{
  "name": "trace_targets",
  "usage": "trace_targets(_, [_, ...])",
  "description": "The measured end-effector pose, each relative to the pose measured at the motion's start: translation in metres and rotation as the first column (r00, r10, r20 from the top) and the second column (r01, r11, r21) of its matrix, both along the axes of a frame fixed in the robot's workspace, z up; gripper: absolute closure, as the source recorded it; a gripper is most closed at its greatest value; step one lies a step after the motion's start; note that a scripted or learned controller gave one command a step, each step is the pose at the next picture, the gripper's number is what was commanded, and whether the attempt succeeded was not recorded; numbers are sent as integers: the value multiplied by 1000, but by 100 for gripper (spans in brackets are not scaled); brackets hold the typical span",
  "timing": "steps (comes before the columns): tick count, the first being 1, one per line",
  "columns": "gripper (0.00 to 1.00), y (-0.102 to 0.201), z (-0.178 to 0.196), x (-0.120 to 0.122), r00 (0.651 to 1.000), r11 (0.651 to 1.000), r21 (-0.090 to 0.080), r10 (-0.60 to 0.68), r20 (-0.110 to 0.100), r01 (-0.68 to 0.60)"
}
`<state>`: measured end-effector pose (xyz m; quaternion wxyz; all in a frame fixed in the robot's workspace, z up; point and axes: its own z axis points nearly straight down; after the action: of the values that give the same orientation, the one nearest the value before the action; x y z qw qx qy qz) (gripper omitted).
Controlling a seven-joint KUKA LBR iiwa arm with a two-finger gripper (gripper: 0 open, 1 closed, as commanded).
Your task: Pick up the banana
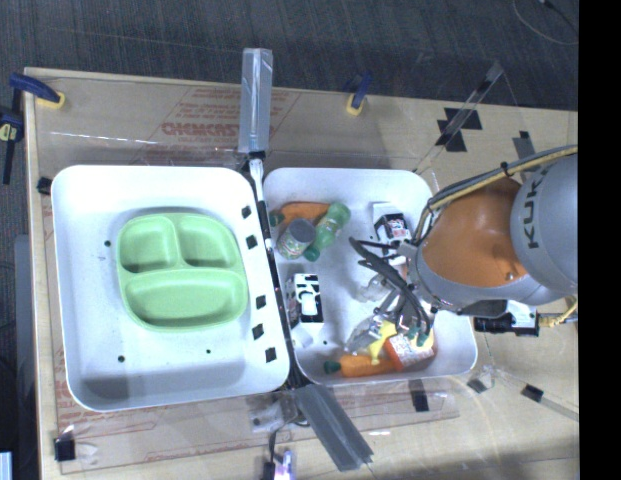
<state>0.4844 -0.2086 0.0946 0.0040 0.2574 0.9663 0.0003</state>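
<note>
My two-finger gripper [398, 318] low in right white bin [335, 183], lower right of frame, over yellow curved banana [388, 330]; grip state unreadable. Lift not yet done.

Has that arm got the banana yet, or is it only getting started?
Done: the arm has reached over the right bin. In hand: its gripper sits low in the clutter at the bin's near corner, by something yellow that may be the banana. Left: nothing looks lifted, so grasping and raising remain.
</note>
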Motion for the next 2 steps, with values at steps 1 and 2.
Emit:
trace_targets(1, [100,0,10,1,1000,1000,-1,4,0,-4])
trace_targets(2, [0,0,10,1,1000,1000,-1,4,0,-4])
